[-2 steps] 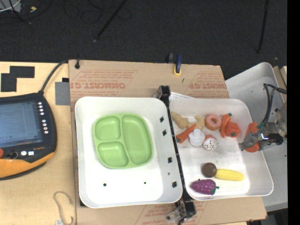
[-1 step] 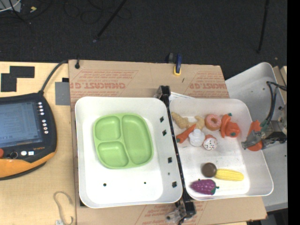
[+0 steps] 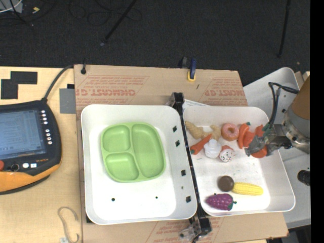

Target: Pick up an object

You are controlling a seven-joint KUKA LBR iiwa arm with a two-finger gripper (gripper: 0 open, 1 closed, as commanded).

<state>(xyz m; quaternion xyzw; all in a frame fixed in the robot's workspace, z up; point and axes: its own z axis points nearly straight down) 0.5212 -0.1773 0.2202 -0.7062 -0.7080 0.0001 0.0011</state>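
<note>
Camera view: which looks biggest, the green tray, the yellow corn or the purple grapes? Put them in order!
Biggest to smallest, as they look:
1. Green tray, by far.
2. Yellow corn.
3. Purple grapes.
The corn and the grapes look nearly alike, so that order is unsure.

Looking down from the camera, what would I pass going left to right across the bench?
Screen tablet → green divided plate in the left bin → carrot → purple grapes → pink doughnut → corn cob → gripper.
</note>
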